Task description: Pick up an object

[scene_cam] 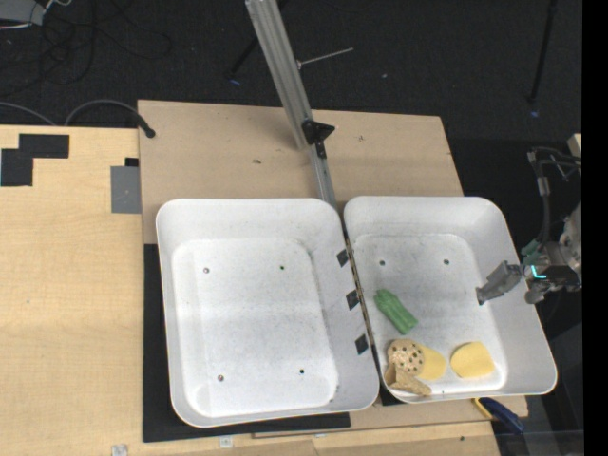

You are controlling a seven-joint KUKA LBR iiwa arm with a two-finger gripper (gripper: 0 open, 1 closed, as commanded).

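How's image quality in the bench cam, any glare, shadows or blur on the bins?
Camera view: even overhead light, no hard glare; the right bin and left bin look bright but grainy. Soft shadows only, under the green piece and yellow pieces. The end effector at the right rim is small and soft; background floor very dark.

The gripper [501, 281] shows as a dull grey, blocky finger piece, angular and matte. Behind it sits a darker housing with a small teal-green light glowing on it. Thin dark cables loop above, alongside pale metal fittings of the wrist.
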